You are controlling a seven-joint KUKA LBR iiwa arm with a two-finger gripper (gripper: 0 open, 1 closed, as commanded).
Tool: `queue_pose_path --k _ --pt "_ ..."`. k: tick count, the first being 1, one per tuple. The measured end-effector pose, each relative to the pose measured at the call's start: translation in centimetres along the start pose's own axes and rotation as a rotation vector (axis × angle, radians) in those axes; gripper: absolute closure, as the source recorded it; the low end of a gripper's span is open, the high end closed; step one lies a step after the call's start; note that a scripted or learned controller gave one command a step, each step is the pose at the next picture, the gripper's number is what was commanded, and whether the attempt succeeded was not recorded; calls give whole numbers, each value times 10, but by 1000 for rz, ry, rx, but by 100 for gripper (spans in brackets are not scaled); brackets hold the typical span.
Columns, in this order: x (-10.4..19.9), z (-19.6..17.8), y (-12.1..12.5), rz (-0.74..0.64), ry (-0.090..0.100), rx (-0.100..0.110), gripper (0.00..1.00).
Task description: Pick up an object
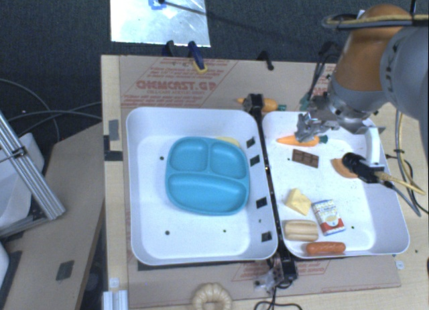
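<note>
My gripper (309, 129) hangs low over the far left part of the right bin (387, 235), right at an orange carrot (295, 140) that lies flat there. Whether it touches the carrot is unclear. In front of the carrot is a brown chocolate bar (305, 159). Toward the bin's front lie a yellow cheese wedge (297, 201), a small carton (328, 216), a bread roll (301, 229) and a red sausage (326, 248). A round orange-brown piece (340, 168) rests further right.
The left bin (144, 168) holds a blue divided plate (208, 174) with a pale yellow item (229, 141) at its far edge. A small orange thing (269, 105) sits outside, behind the bins' divider. A ring-shaped pastry (211, 296) lies on the bench in front.
</note>
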State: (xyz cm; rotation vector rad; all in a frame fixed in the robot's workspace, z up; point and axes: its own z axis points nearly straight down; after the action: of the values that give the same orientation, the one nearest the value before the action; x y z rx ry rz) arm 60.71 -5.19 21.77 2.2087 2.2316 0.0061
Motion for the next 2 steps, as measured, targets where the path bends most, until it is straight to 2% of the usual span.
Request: queue_pose_path --k 1,2 --pt "42 -10 7 1 0 1 100" --pt "37 -14 9 6 -1 1 100"
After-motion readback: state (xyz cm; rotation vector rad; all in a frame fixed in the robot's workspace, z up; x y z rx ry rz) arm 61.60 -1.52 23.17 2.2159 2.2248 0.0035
